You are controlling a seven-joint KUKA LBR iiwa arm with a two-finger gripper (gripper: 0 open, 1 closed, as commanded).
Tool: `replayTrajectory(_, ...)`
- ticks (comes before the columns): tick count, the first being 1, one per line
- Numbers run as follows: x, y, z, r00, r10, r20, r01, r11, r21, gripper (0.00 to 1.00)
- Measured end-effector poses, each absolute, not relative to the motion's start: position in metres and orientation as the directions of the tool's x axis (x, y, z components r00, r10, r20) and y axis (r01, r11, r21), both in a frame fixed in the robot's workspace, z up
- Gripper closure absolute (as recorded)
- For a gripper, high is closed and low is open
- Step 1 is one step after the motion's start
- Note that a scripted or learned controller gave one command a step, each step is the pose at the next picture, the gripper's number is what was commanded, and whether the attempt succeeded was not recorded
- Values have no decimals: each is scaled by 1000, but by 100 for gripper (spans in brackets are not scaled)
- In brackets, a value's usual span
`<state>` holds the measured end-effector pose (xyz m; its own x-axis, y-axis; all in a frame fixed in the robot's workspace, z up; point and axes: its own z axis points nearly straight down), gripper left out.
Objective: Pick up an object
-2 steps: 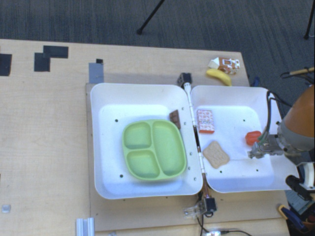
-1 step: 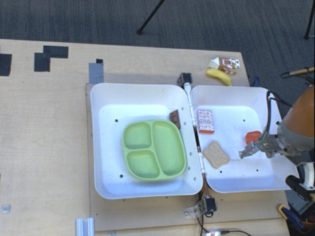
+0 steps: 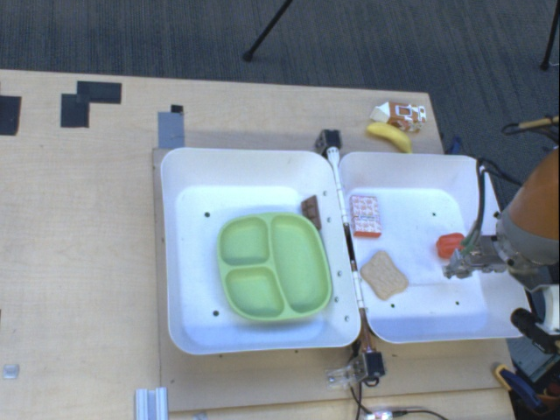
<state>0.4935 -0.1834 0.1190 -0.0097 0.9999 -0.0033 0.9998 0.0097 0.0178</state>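
Currently your arm (image 3: 534, 226) is reaching in from the right, over the right bin (image 3: 420, 326). Its pincer (image 3: 459, 265) is hanging low near that bin's right side; whether it is clenched or released, you cannot tell from this angle.

Candidate objects are lying in the right bin:
- a small red object (image 3: 449, 244) is sitting just beside the pincer, on its upper left; contact cannot be judged.
- a tan cracker-like piece (image 3: 384, 275) is lying near the bin's left wall, well apart from the pincer.
- a red-and-white packet (image 3: 365, 215) is resting above the cracker, close to the divider.

Left bin (image 3: 188, 261) is holding a green divided plate (image 3: 274, 267), with a small brown item (image 3: 310, 206) at the plate's upper right edge.

On the table (image 3: 79, 252), beyond the bins, a banana (image 3: 388, 135) is lying beside a small carton (image 3: 401, 113).
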Motion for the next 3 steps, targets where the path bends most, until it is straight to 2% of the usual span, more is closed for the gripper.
replayTrajectory(1,549,-94,216,-8,1000,2,1000,8,6,100)
replayTrajectory(2,548,-96,215,-6,1000,0,1000,6,3,0)
replayTrajectory(3,514,-125,108,-2,1000,0,1000,2,-1,0)
